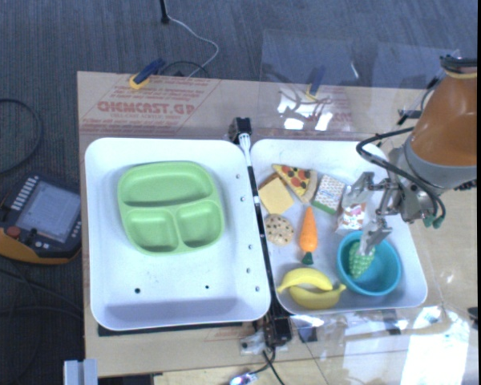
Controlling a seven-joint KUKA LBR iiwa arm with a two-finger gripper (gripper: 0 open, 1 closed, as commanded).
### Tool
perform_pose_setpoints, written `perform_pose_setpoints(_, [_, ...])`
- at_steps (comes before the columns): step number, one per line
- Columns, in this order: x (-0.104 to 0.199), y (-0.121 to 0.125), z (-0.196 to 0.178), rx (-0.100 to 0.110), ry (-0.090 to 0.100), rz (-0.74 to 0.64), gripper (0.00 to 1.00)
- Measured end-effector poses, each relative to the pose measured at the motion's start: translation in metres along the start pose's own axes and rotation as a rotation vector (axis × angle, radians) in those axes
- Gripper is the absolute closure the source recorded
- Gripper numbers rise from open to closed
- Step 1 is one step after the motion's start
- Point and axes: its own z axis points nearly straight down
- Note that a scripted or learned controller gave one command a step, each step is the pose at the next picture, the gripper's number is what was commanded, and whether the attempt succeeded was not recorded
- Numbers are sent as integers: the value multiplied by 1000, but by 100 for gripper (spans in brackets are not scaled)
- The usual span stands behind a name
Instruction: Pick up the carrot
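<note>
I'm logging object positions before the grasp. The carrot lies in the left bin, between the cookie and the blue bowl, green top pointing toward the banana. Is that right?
Not quite. The camera view shows the carrot in the right bin, not the left one. The rest holds: it lies between the cookie and the blue bowl, green top toward the banana.

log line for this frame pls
task: pick up carrot | carrot: lying in right bin, untouched | gripper: above blue bowl | grasp: none

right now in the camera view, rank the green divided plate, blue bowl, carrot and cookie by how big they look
1. green divided plate
2. blue bowl
3. carrot
4. cookie

Carrot and cookie look close; the carrot is longer.
</note>
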Motion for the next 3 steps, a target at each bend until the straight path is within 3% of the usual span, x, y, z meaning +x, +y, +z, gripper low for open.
perform_pose_setpoints(1, [-28, 54, 112, 3, -16, -69, 0])
perform_pose_setpoints(2, [-31, 54, 100, 7, -22, -70, 100])
perform_pose_setpoints(3, [28, 119, 18, -2, -4, 78, 100])
